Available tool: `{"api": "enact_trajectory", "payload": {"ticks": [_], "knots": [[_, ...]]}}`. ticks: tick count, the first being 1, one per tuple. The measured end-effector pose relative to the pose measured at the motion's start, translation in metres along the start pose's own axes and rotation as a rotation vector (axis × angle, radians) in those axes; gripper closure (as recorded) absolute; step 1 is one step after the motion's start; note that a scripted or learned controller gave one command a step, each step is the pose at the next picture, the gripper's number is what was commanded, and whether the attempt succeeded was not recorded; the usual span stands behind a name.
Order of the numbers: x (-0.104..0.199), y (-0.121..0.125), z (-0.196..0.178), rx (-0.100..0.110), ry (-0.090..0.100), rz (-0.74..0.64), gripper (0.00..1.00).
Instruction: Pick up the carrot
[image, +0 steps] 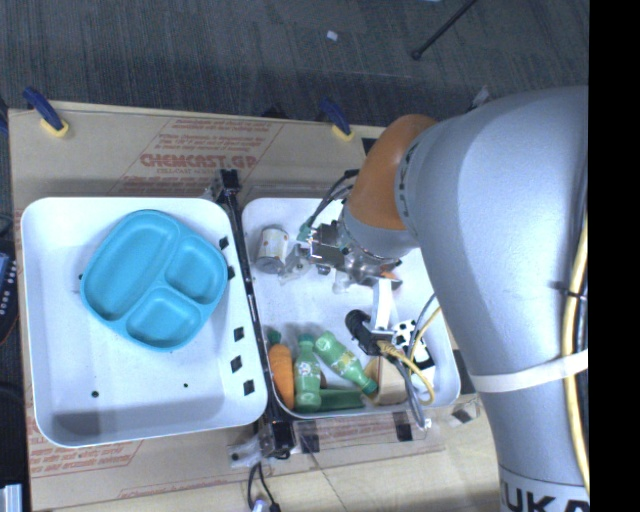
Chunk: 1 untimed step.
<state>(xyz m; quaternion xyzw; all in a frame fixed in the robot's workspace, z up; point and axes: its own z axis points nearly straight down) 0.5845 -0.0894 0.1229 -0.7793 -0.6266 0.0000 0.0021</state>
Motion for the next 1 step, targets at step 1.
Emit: {"api": "enact_trajectory", "payload": {"ticks": [1], "knots": [[0.0213,-0.0026,-0.0717,-0.002,-0.001,-0.099,0.00]]}}
